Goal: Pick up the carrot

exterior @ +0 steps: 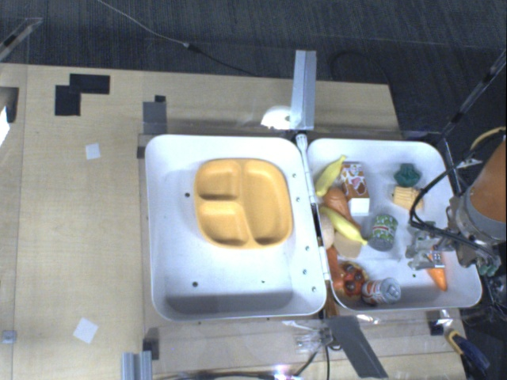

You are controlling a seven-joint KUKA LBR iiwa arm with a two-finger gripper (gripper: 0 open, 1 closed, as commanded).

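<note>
Camera view: carrot [438, 276] half under claw [428, 256]

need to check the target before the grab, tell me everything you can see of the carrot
The carrot is a small orange piece, smooth like a plastic toy, narrowing toward the front. It lies in the right bin, near its front right corner. The gripper sits right over its far end, hiding that part, so whether they touch is unclear. No other item touches what shows.
</note>
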